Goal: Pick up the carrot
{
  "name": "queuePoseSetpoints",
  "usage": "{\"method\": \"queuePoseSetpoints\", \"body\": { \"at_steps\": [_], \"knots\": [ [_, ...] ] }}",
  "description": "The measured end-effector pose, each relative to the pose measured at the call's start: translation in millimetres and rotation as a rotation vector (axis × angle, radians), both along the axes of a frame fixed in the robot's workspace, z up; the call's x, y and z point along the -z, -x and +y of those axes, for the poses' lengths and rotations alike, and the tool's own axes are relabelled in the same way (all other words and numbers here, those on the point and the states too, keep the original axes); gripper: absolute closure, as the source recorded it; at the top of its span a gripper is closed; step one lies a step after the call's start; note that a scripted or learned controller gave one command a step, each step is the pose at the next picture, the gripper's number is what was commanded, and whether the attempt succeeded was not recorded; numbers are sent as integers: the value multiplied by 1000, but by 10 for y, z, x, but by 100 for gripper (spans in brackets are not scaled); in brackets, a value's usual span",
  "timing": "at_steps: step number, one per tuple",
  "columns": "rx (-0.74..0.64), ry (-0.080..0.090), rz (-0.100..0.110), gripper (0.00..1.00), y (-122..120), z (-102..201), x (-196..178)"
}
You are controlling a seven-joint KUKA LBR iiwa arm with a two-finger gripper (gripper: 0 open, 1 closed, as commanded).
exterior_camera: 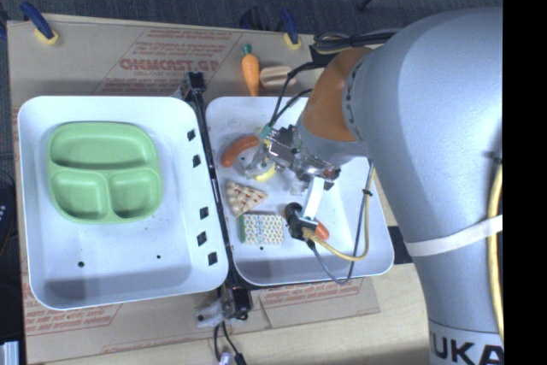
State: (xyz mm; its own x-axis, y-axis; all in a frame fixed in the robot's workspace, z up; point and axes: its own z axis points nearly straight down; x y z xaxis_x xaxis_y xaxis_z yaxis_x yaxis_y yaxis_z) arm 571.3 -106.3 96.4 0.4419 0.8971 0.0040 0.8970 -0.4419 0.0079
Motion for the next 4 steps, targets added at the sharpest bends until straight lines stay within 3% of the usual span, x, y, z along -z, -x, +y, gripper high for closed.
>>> {"method": "queuePoseSetpoints", "body": {
  "at_steps": [1,2,3,4],
  "knots": [
    [214,-3,12,0,-764,385,-958],
    [374,-3,14,0,-796,-123,-743],
    [257,-2,16,0,-180,84,56],
    [253,-4,19,100,-183,88,-48]
  ]
}}
